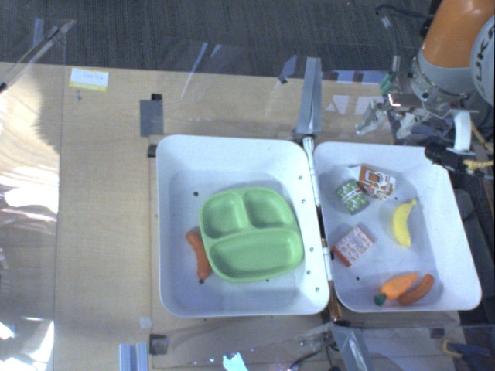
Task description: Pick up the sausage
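A reddish-brown sausage (421, 289) lies in the right bin (458, 230) near its front right corner, touching an orange carrot (397, 286) on its left. A second orange-red, sausage-like piece (199, 254) lies in the left bin (174, 207), tucked against the left edge of the green divided plate (251, 234). My gripper (384, 118) hangs above the bench just behind the right bin's back edge, far from both pieces, with nothing seen in it. The arm's orange band (458, 18) is at the top right.
The right bin also holds a green box (352, 196), a brown and white box (377, 182), a yellow banana (402, 222) and a red and white box (354, 245). A grey metal bar (311, 99) stands behind the gap between the bins.
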`<act>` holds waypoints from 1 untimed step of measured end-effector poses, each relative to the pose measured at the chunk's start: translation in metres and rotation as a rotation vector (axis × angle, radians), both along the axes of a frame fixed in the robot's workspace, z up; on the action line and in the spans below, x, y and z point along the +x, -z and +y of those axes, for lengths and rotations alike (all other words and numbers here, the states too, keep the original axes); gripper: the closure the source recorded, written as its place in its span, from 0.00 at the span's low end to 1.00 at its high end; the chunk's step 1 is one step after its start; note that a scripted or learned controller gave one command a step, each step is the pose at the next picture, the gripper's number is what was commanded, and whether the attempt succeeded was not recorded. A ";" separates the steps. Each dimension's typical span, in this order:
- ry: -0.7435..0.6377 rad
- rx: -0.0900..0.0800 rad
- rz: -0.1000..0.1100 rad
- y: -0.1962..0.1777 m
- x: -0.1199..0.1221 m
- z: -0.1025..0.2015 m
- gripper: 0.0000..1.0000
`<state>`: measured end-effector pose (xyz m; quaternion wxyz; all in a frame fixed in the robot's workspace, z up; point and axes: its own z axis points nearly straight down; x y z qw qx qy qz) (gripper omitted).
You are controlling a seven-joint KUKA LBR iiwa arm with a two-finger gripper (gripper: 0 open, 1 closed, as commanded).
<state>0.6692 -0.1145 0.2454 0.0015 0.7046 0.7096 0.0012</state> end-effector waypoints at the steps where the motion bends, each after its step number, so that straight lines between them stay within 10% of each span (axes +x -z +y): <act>1: 0.252 0.001 0.015 0.161 -0.007 0.000 0.00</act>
